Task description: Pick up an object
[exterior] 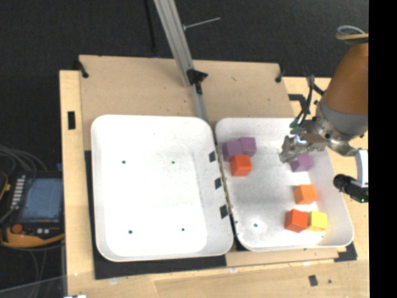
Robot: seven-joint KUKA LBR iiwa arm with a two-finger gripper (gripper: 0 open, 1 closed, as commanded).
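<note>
My gripper point(293, 150) hangs over the right bin point(267, 228), just above and left of a purple block point(303, 162) near the bin's right side. Its tips sit right at that block's upper edge, and I cannot make out whether they touch it. Two more purple blocks point(239, 146) lie at the bin's upper left with an orange block point(241, 165) against them. Another orange block point(305, 194) rests lower right. A darker orange block point(297, 220) and a yellow block point(319, 220) sit side by side near the bin's front right corner.
The left bin point(155, 185) lies beside the right one, with black clips along the shared edge. A slanted metal pole point(180, 48) crosses from the top toward the bins' junction. A pendant point(37, 203) sits at far left.
</note>
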